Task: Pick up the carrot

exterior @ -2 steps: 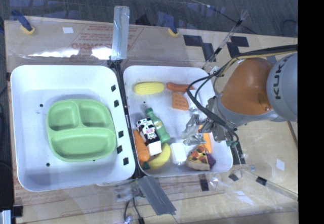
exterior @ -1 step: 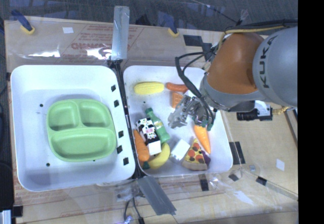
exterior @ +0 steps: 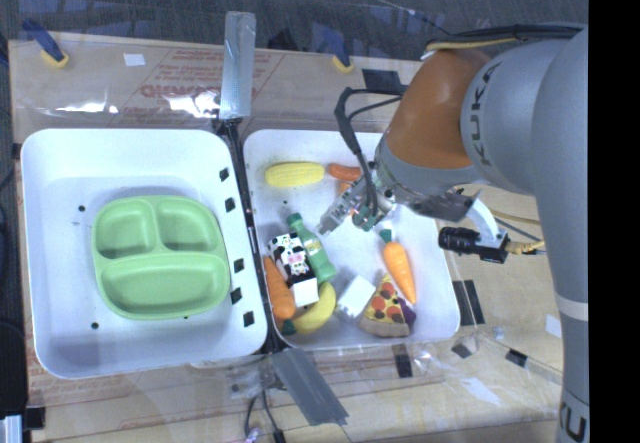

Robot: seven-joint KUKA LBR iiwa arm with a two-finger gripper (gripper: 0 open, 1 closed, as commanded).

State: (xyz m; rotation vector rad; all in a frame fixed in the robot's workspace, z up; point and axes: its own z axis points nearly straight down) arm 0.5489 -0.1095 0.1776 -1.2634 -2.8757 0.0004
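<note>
Carrot (exterior: 399, 270) lies free (right bin (exterior: 440, 281)), just beside raised jaws.

Orange carrot (exterior: 399, 269), green tray (exterior: 158, 256), yellow corn (exterior: 294, 173)

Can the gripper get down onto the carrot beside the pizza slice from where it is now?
Probably yes. The carrot lies exposed in the right bin, its top uncovered; the gripper hovers up-left of it. The pizza slice touches its lower end, crowding one side.
</note>
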